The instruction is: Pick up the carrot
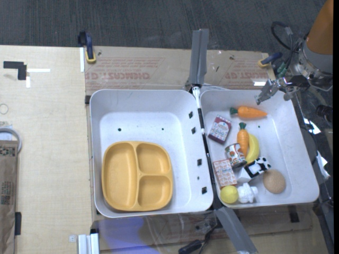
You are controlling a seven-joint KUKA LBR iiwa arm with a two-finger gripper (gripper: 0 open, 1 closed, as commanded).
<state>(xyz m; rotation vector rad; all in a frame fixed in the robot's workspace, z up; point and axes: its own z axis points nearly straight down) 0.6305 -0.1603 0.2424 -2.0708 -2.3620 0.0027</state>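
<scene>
In the right bin (296, 142), both carrots (252, 112) lie ungrasped, the gripper (271, 90) above, seemingly spread, holding nothing.

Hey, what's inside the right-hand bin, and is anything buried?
The right bin holds two carrots, a banana, a can, two small packets, a lemon, and a brown ball. Whatever lies under the pile is covered.

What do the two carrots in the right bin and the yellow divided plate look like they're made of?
Carrots: the one lying near the back wall and the upright one beside the banana both look like molded plastic toys, with smooth uniform orange and a slight sheen. Divided plate in the left bin: likely hard plastic, one even matte yellow with soft rounded ridges. None of this is certain from the look alone.
</scene>
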